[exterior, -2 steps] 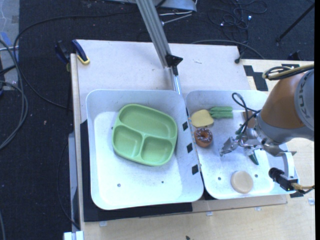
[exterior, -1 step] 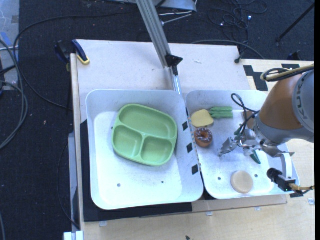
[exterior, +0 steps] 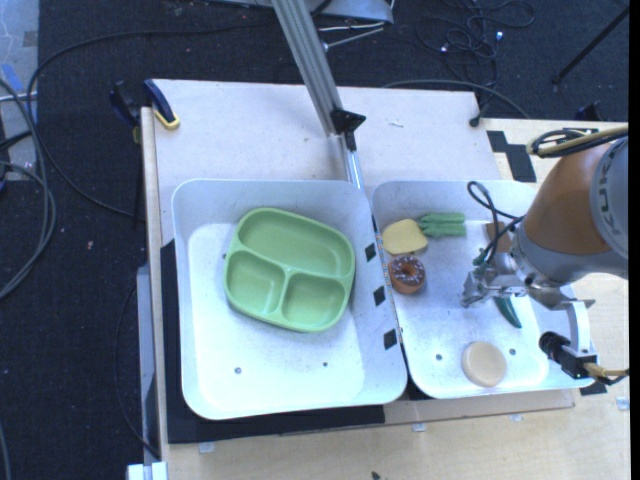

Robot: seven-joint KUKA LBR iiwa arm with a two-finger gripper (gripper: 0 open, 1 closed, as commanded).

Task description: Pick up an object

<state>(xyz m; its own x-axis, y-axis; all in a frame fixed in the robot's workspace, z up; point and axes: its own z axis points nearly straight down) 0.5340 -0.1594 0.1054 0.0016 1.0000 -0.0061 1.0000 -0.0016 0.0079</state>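
Sitting on a pale bench (exterior: 250,118) over black floor (exterior: 80,28), two bins (exterior: 200,368), gripper (exterior: 484,290) jaws too blurry to tell, green thing (exterior: 510,312) half hidden.

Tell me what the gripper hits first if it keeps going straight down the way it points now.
Most likely the dark green object lying on the floor of the right bin, directly under the gripper. Depth is hard to judge from this slanted view, so it may already be touching it.

No legible text or labels.
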